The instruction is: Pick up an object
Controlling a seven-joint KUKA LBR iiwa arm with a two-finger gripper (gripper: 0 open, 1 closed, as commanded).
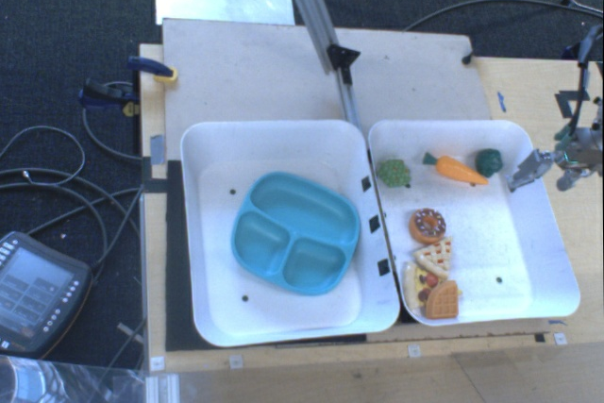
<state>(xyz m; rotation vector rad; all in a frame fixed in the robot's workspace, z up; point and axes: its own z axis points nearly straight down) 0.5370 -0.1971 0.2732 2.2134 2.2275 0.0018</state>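
Note:
The right bin (538,250) holds several toy foods. A green broccoli (394,172), an orange carrot (458,169) and a dark green vegetable (489,162) lie along its far side. A chocolate donut (427,225), a pizza slice (434,256) and a waffle (441,299) sit along its left wall. My gripper (547,175) hovers over the bin's far right rim, just right of the dark green vegetable. It is open with nothing between its fingers.
The left bin (212,203) holds a blue divided plate (296,232). A grey metal pole (316,9) slants down to the gap between the bins. Clamps (127,85) and cables lie left of the bench, with a pendant (33,293) at lower left.

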